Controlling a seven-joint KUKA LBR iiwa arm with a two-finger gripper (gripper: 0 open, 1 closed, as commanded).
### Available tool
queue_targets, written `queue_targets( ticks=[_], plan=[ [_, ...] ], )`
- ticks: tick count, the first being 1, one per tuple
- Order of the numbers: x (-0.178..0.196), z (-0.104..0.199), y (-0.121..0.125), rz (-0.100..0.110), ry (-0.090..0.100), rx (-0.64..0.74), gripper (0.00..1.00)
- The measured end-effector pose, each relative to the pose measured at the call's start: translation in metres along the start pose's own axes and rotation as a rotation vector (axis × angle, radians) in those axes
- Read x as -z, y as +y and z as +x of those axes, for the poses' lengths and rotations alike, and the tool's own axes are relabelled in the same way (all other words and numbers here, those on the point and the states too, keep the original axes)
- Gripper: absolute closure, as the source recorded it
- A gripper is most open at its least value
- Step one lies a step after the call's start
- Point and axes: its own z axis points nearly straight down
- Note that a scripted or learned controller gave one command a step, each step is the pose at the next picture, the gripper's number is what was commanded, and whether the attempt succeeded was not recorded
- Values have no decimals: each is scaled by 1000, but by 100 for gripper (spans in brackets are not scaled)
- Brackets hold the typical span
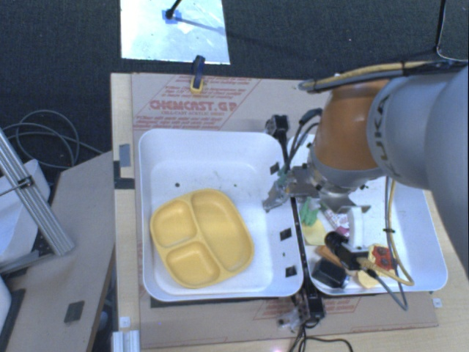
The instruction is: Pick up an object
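A heap of small objects (pixel 344 251) lies in the right bin (pixel 432 270), low and right of the frame's middle, crowded toward that bin's left wall. In the heap a pale yellow piece (pixel 314 232) sits nearest the divider, with a green bit (pixel 308 215) just above it and a white upright piece (pixel 357 229) to its right. Below these lie a black block (pixel 329 273), a dark tool with an orange handle (pixel 344 256), and a red and yellow item (pixel 382 257) at the lower right of the heap; the pieces touch or overlap, and several are too small to name. A thin yellow cable (pixel 392 244) hangs down past the heap's right side and curls along the bin's lower edge. The gripper (pixel 282 193) sits above and left of the heap, right over the divider between the two bins; it shows as grey metal parts tangled with black cables, and how far it is open, or whether it has hold of anything, cannot be told. Behind it the arm (pixel 410 130) fills the upper right of the frame, grey with an orange band (pixel 348 134) over the wrist. The left bin (pixel 212 149) lies at the frame's centre and holds a yellow tray (pixel 201 237) with three compartments, set in its lower left part. Both bins rest on a cardboard sheet (pixel 194 105) with red printing, and a shiny square plate (pixel 172 20) lies on the dark floor at the top left.
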Motion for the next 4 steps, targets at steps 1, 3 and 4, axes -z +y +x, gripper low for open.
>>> queue_targets(
  ticks=[1, 3, 4],
  plan=[
    [1, 63, 42, -7, 0, 3, 0],
    [1, -21, -23, -6, -3, -8, 0],
    [0, 25, -46, -2, 0, 0, 0]
  ],
)
